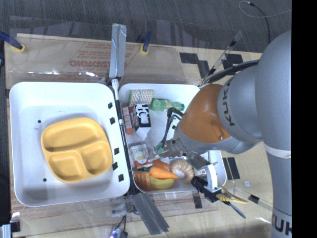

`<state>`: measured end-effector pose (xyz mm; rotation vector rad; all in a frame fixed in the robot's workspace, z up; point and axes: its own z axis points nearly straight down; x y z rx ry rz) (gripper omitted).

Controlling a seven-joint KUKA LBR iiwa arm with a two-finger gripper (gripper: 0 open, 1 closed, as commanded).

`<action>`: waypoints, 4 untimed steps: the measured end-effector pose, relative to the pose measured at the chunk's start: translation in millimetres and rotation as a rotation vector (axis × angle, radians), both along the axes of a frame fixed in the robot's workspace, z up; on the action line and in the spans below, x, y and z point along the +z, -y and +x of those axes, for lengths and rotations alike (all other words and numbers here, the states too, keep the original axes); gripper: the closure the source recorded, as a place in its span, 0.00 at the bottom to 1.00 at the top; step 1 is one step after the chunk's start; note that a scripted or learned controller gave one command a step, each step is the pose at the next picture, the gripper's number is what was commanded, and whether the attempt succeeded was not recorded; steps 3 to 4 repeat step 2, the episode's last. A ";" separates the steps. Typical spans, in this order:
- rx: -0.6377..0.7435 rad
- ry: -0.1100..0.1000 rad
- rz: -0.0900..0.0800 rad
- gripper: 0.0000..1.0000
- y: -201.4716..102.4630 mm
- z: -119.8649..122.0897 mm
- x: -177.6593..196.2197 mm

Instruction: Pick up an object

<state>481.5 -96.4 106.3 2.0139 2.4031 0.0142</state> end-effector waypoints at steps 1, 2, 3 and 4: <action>-0.272 -0.001 -0.001 1.00 5.3 -1.9 -10.8; -0.310 -0.013 0.000 1.00 -28.9 4.8 85.3; -0.310 -0.013 0.000 1.00 -28.9 4.8 85.3; -0.310 -0.013 0.000 1.00 -28.9 4.8 85.3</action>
